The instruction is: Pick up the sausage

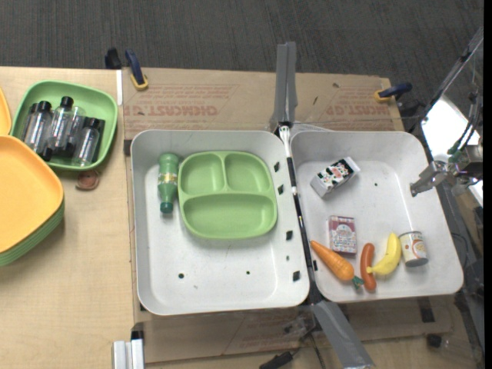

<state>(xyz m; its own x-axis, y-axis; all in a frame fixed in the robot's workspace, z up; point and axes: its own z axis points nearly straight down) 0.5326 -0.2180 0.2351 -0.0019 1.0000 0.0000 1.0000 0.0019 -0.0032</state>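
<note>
A: Sausage (368,266) placement is asked about first: where is it seen?

B: It is seen in the right bin (384,156), near the front wall, laid between the toy carrot (334,259) and the toy banana (387,256), close beside both. Whether it touches either cannot be told.

A: And the rest, from largest to smallest?

B: The left bin (154,275) is occupied by a green divided plate (227,194), with a green bottle (167,181) laid just beside its left edge. In the right bin, a black-and-white carton (335,175) is placed toward the back, a small red card box (343,234) is set near the carrot, and a small can (414,248) is stood just right of the banana.

A: How is the gripper (430,179) held?

B: It is seen at the right bin's right rim, well apart from the sausage. Nothing is shown between its fingers; whether they are spread or pressed together cannot be told.
</note>
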